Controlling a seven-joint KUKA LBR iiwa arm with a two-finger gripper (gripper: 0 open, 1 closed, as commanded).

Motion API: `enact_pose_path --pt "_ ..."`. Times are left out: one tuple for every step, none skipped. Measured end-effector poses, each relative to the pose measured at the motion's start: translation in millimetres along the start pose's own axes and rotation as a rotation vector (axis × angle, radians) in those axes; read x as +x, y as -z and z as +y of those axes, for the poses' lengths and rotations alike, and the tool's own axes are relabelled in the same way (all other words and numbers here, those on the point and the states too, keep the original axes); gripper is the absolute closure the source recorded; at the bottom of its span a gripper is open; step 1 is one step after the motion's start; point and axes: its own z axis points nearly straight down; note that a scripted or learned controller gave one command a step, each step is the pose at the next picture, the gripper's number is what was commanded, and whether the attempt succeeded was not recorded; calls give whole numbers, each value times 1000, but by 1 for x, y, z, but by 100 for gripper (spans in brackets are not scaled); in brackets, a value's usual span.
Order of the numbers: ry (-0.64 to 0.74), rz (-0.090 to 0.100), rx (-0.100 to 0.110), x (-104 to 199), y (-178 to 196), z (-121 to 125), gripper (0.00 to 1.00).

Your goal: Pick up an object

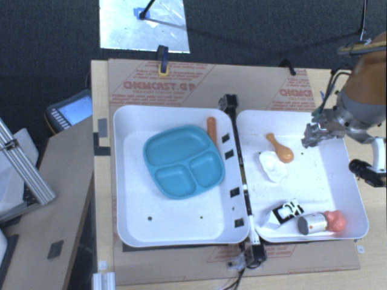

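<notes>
My gripper [312, 136] hangs over the upper right part of the right bin [347, 162], under the arm's orange band. An orange spoon-shaped toy [279, 147] lies just left of it, beside a white lump [271, 165]. A grey can with a pink end [319, 222] and a black-and-white item [285, 212] rest near the bin's front edge. The left bin [130, 162] holds a blue divided plate [183, 161], with an orange stick [211, 129] at its upper right.
A black clamp strip [237, 162] runs between the two bins. The bins sit on a cardboard sheet [181, 80]. A yellow clip [163, 61] stands at the back, and a grey bench [48, 162] lies to the left.
</notes>
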Motion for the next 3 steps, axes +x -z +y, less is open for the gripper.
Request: enact_pose_path --pt "1 1 2 5 46 -1 100" --pt "7 4 6 65 49 0 100" --pt "5 4 6 109 45 8 100"
